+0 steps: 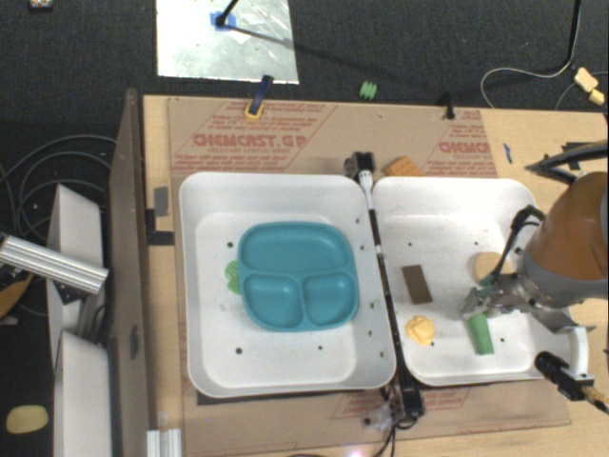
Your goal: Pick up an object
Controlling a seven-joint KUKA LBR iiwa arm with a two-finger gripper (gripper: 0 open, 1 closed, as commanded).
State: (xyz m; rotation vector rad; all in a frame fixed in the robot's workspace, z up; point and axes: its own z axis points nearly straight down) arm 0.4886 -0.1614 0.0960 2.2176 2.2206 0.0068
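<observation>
The right bin (447,198) holds a brown flat block (415,283), a yellow lumpy object (420,329), a green block (480,335) and a tan round piece (486,265). My gripper (481,301) reaches in from the right and hovers low over the bin floor. It is just above the top end of the green block and below the tan piece. The arm's wrist hides part of the tan piece. Nothing can be seen lifted off the floor.
The left bin (209,217) bears a teal divided plate (297,274) with a small green item (231,274) at its left edge. A black divider clip (363,167) sits between the bins. An orange block (402,167) lies on the cardboard behind the right bin.
</observation>
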